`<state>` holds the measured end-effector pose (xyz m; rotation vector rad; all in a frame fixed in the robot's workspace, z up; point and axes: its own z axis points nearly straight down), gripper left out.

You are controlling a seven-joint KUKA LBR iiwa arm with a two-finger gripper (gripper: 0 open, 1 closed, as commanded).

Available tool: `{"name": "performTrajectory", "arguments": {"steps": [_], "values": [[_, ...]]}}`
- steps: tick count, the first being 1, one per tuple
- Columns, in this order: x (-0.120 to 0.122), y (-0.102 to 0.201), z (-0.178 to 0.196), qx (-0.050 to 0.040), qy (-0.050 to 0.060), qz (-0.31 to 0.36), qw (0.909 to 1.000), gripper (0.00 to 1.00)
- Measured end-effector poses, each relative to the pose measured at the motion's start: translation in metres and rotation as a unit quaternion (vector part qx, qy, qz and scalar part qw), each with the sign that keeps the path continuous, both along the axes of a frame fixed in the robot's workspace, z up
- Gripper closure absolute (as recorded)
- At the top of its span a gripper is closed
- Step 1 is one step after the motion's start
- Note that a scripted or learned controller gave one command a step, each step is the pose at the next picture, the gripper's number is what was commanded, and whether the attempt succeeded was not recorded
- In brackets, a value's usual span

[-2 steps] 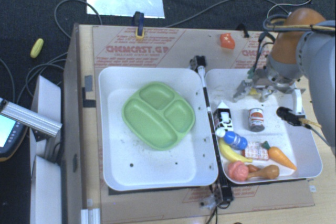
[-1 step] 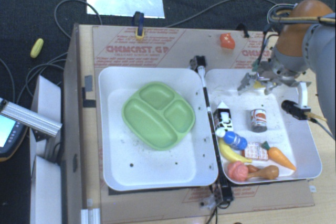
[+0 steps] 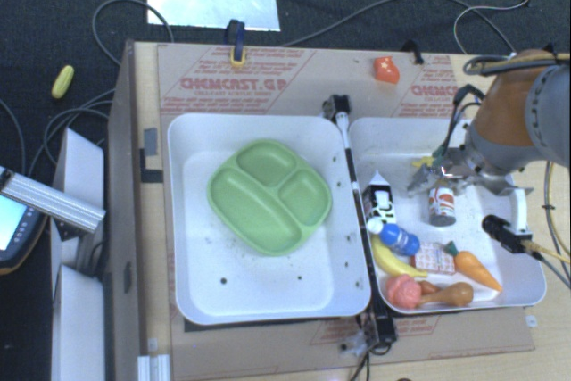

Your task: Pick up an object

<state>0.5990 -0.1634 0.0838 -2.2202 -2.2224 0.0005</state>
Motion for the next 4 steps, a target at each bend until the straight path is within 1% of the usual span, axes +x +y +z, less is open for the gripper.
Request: {"name": "performTrajectory", "arguments": {"steps": [1,2,3,4], "values": [[0.058,0.014,-0.004,0.0034,0.021,-0.005,0.9998,0.0],[0.061,-0.003,-0.005,0.007,0.023,-0.003,0.9997,0.0],[-0.014,-0.012,0.001,-0.0003,-0.001,0.0,1.0,0.0],[-0.013,-0.012,0.011,-0.0002,-0.002,0.001,1.0,1.0]]}}
